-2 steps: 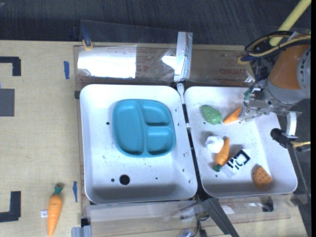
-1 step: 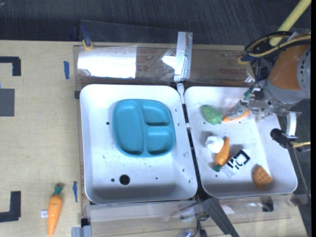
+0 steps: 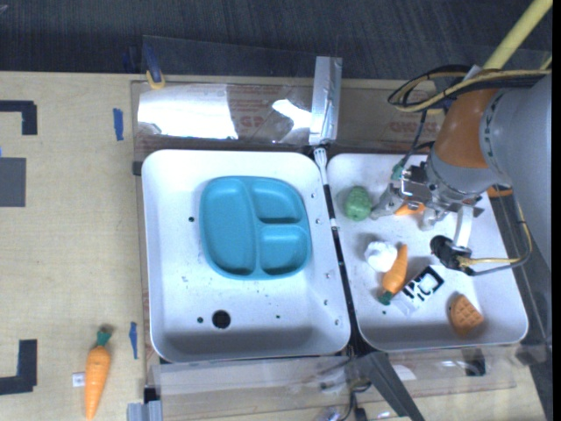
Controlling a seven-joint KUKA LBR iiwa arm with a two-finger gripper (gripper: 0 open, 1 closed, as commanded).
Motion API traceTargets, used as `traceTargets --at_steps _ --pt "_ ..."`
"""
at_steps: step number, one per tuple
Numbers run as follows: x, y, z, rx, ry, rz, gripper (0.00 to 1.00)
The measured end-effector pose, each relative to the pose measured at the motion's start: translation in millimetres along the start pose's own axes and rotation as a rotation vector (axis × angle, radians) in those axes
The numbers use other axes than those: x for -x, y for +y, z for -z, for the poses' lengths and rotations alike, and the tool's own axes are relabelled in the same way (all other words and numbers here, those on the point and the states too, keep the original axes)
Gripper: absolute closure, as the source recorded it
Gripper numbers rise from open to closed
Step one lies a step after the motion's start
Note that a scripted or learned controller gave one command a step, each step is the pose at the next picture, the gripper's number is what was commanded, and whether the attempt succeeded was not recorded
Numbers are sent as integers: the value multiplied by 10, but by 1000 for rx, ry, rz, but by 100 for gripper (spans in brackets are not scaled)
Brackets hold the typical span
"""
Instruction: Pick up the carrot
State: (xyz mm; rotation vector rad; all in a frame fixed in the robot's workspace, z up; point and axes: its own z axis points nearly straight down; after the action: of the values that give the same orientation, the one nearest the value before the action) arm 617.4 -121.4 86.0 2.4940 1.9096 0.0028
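An orange carrot (image 3: 396, 270) with a green tip lies at a slant in the middle of the right bin (image 3: 508, 323). It leans against a small white item (image 3: 380, 254). My gripper (image 3: 412, 202) hangs over the bin's back part, above and a little right of the carrot and apart from it. The grey arm with its orange band (image 3: 460, 143) comes in from the upper right. A second toy carrot (image 3: 96, 371) lies outside the bins on the wooden bench at the lower left.
The right bin also holds a green ball-like item (image 3: 357, 203), a black-and-white tag block (image 3: 423, 285) and an orange-brown bread-like item (image 3: 465, 312). In the left bin (image 3: 166, 323) sits a blue divided plate (image 3: 256, 226). Cables loop behind the arm.
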Motion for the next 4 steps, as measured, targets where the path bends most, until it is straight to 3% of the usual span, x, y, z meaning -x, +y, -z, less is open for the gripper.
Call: traceTargets --at_steps 1,2,3,4 --pt "308 612 1148 6 -1 -204 0" --pt "303 599 1111 -1 -2 -203 0" --pt "322 364 62 -5 -2 -113 0" --pt "310 374 182 -3 -3 -110 100"
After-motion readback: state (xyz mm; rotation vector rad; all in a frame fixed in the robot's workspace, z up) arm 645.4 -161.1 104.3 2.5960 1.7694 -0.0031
